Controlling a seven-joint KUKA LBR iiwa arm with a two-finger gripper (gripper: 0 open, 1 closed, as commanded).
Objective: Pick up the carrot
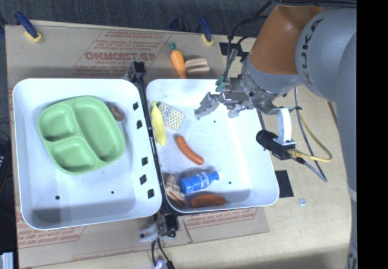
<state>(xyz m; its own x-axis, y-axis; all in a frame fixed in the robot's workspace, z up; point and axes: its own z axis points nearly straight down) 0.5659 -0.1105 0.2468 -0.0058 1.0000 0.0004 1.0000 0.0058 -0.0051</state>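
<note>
The gripper [219,105] hangs over the right bin [260,171] with its fingers spread and nothing between them. The carrot [177,62] lies beyond the bin's far rim on the cardboard, up and left of the gripper, beside a small bun [197,66]. It is short, orange, green-topped, with its long axis running roughly near to far.

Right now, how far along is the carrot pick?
Done: nothing visible yet. The small orange carrot with a green top lies on the cardboard just beyond the right white bin, beside a tan bun-shaped piece. In hand: nothing between the fingers; the hand hovers over the bin's far half, short of the carrot. Left: reach past the rim, grasp, lift.
</note>
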